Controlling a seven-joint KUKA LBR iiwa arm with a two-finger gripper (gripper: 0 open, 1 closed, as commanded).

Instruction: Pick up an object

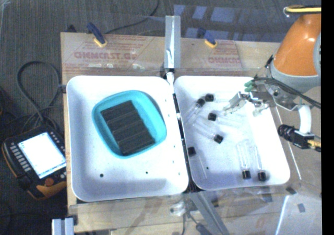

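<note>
Several clear plastic tubes with black caps lie scattered in the right bin [282,174]. One cap [212,116] sits near the bin's middle, another [218,138] just below it. Two tubes [246,161] lie side by side at the front right, caps toward the front. My gripper [236,102] hangs over the back right part of this bin, just right of two capped tubes [204,100]. I see nothing held in it. The left bin [83,176] carries a blue tray [102,116] with a black ridged block [128,127] inside.
The arm's orange band [297,46] and grey wrist fill the upper right, with cables trailing over the right bin's rim. A metal divider post [171,46] stands behind the gap between bins. A handheld pendant [36,155] lies left of the bench.
</note>
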